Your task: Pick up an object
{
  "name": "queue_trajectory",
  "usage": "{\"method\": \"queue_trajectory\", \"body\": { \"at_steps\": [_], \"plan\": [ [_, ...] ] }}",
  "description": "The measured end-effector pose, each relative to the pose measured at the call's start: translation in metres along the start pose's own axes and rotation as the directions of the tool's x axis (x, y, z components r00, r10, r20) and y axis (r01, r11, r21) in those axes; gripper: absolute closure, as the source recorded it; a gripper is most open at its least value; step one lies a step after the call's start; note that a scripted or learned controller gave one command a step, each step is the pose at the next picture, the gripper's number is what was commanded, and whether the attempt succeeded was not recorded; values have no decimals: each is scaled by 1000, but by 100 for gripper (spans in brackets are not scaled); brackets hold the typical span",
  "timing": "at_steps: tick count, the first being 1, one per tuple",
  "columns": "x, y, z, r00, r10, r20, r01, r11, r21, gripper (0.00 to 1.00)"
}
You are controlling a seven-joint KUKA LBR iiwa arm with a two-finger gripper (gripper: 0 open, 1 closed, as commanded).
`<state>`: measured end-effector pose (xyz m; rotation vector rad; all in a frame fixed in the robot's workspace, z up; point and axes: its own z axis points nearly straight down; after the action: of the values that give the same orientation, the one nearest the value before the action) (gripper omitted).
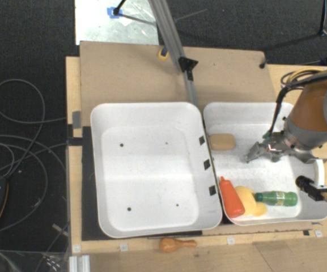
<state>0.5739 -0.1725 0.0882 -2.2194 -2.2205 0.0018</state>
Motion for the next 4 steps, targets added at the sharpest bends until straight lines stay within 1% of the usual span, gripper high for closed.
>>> {"method": "queue_trajectory", "body": {
  "at_steps": [1, 2, 3, 4],
  "plan": [
    [-1, 2, -14, 1000, 1, 1, -1, 1000, -6, 100],
    [2, 13, -69, 1000, -6, 3, 6, 1000, -10, 100],
    [11, 11, -126, 1000, -6, 3, 7, 1000, -10, 100],
    [11, 12, -123, 1000, -6, 2, 6, 1000, -6, 100]
  ]
}}
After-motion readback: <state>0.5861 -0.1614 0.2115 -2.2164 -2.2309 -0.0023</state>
